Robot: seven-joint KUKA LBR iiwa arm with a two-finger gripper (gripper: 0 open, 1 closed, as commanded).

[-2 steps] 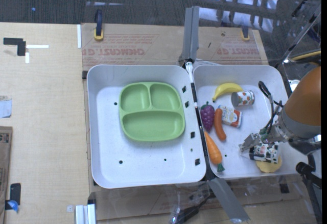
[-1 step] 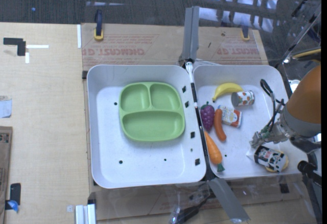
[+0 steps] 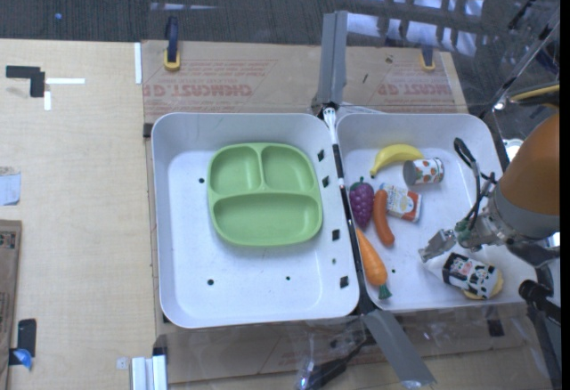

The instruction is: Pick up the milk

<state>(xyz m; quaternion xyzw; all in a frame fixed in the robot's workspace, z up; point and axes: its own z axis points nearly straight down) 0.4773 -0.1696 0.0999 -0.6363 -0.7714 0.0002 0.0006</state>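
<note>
The milk (image 3: 469, 274) is a small white carton with black cow patches. It lies on its side at the front right of the right bin (image 3: 419, 295), partly over a tan round item (image 3: 495, 287). My gripper (image 3: 443, 245) hangs just above and left of the carton, close to its top-left end. The grey arm with its orange band (image 3: 537, 174) reaches in from the right. Nothing shows as held in the gripper.
Also in the right bin are a banana (image 3: 395, 156), a small can (image 3: 424, 172), purple grapes (image 3: 361, 202), a red sausage (image 3: 383, 218), an orange-and-white packet (image 3: 403, 202) and a carrot (image 3: 372, 263). The left bin (image 3: 178, 290) holds a green divided plate (image 3: 264, 193).
</note>
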